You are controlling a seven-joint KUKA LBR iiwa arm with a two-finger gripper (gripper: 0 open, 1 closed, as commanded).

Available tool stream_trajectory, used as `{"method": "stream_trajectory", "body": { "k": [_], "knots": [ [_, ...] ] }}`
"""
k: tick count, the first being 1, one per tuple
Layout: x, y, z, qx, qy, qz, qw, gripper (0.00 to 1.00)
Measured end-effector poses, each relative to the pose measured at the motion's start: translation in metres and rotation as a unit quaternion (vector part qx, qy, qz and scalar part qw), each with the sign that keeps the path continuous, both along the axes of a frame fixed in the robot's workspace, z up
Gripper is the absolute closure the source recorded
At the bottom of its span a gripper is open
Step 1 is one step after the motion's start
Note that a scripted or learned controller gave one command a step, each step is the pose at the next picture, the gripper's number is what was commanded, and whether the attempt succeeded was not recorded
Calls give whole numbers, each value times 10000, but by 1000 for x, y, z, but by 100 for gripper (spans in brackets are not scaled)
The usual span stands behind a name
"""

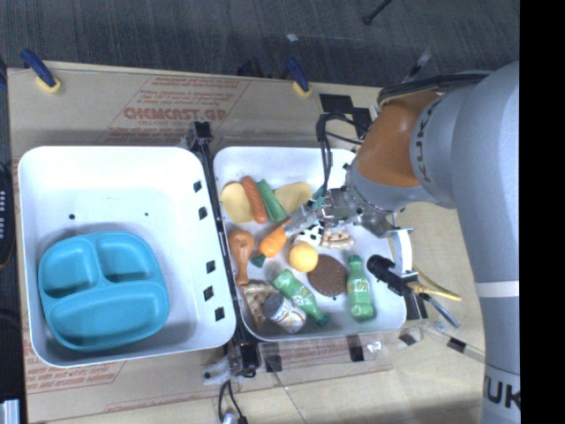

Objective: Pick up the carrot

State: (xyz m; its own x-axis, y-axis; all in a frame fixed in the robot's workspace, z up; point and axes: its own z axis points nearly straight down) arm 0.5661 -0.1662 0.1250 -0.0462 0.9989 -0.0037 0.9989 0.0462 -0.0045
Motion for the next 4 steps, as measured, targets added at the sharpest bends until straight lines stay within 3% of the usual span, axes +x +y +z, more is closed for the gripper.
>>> {"method": "stream_trajectory", "body": {
  "k": [1,2,3,4],
  "knots": [
    [-9,45,-21,-57,-154,296,9994,0],
    [-9,44,-11,-70,-139,344,9993,100],
    [-90,47,-35,31,33,292,9996,100],
    [-89,181,68,36,6,-663,9978,100]
  ]
}}
